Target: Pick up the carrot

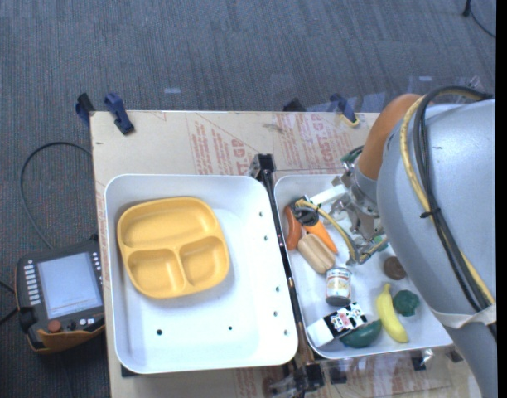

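Note:
The carrot point(321, 238) is a short orange piece lying at a slant in the upper left part of the right bin point(419, 330). It rests against a tan bread roll point(316, 254) and lies close to a reddish-orange piece point(292, 229). My gripper point(355, 224) hangs low over the bin just to the right of the carrot, with cables and metal parts around it. The large grey arm with its orange band covers the right side of the bin.
The right bin also holds a small can point(338, 285), a banana point(392, 313), a green broccoli point(407, 303), a cow-patterned carton point(340, 322), a dark green item point(363, 335) and a brown disc point(393, 267). A yellow divided plate point(172, 245) lies in the left bin point(237, 338).

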